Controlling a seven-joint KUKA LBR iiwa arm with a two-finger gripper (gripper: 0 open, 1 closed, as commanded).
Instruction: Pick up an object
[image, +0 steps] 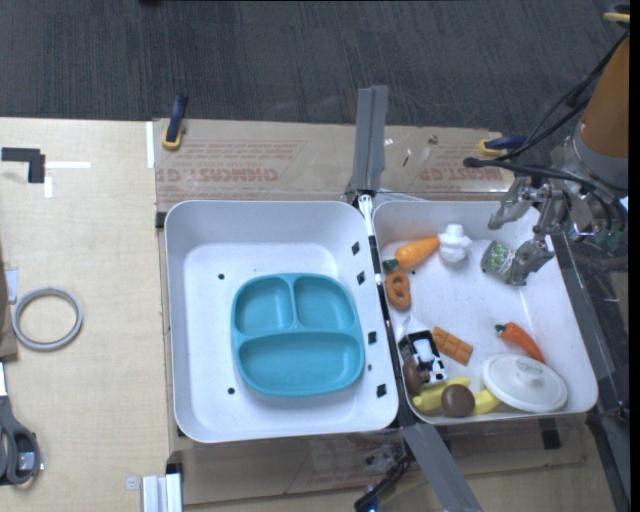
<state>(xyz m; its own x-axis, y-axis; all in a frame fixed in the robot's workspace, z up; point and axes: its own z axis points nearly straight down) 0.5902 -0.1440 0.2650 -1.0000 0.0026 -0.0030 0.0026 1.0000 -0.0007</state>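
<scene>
My gripper (507, 250) hangs over the far right corner of the right bin (470, 300), its two fingers spread open. A small grey-green crumpled object (496, 258) lies between the fingertips, and no grip on it shows. Elsewhere in that bin are an orange carrot (417, 251), a small white piece (454, 243), a brown ring (399, 289), an orange block (452, 345), a smaller carrot (520, 340), a white round lid (524, 383), a banana (432, 400) with a brown ball (458, 400) on it, and a black-and-white toy (422, 355).
The left bin (195, 300) holds a blue divided plate (297, 333). On the bench to the left lie a roll of tape (45, 318) and scissors (15, 455). A clamp (176, 122) sits on the cardboard behind the bins. Cables run down the arm at the right.
</scene>
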